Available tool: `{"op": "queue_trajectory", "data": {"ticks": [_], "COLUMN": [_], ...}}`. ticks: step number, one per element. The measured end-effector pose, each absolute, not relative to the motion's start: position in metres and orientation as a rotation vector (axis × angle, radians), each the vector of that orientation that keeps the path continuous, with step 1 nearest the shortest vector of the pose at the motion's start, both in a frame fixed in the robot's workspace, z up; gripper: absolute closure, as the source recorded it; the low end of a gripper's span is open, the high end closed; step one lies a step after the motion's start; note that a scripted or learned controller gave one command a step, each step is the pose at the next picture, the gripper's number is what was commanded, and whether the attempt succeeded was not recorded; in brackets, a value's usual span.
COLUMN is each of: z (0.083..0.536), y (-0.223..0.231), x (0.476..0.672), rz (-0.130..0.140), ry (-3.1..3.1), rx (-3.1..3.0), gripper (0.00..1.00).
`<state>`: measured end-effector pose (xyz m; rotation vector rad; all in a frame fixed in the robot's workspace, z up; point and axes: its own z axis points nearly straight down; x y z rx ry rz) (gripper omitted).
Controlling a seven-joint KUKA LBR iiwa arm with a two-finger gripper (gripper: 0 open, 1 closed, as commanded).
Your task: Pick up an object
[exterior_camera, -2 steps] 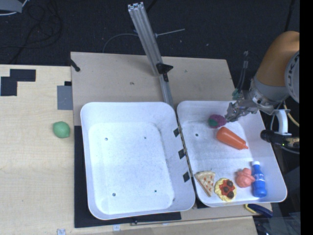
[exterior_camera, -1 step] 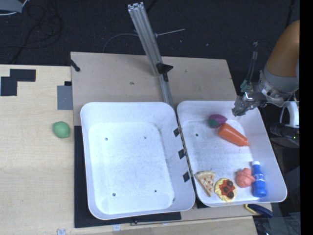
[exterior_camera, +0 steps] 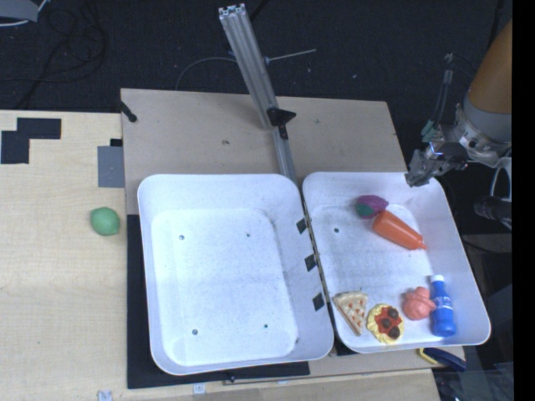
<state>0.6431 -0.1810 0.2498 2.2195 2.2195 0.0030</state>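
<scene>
Your gripper point(exterior_camera: 418, 176) sits at the 1 o'clock corner of the right bin point(exterior_camera: 468, 253), just over its rim, arm point(exterior_camera: 489, 82) coming in from 3 o'clock. Can't tell from this view whether the claw is released or clenched; it's small and dark against the floor. Nothing visible in it.

Objects, all in the right bin:
- purple piece point(exterior_camera: 371, 205) at 12 o'clock of the bin, touching the orange carrot point(exterior_camera: 398, 230) just at its 4 o'clock. These are the nearest to your gripper, at its 7 o'clock.
- pizza slice point(exterior_camera: 352, 310) at 7 o'clock of the bin, round red-and-yellow piece point(exterior_camera: 385, 322) right beside it.
- pink lump point(exterior_camera: 416, 302) and blue bottle point(exterior_camera: 441, 307) touching, at 5 o'clock of the bin.

Left bin point(exterior_camera: 150, 224) sits alongside. Green ball point(exterior_camera: 105, 221) is out on the bench point(exterior_camera: 50, 291), at 9 o'clock of the left bin, well apart from your gripper.
</scene>
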Motion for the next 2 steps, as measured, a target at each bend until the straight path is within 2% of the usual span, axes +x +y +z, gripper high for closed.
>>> {"op": "queue_trajectory", "data": {"ticks": [1,2], "z": [0.247,0.234], "y": [-0.134,-0.081], "x": [0.649,0.641], "rz": [0.0,0.0], "ry": [2.225,2.226], "rx": [2.218,2.219], "gripper": [1.0,1.0]}}
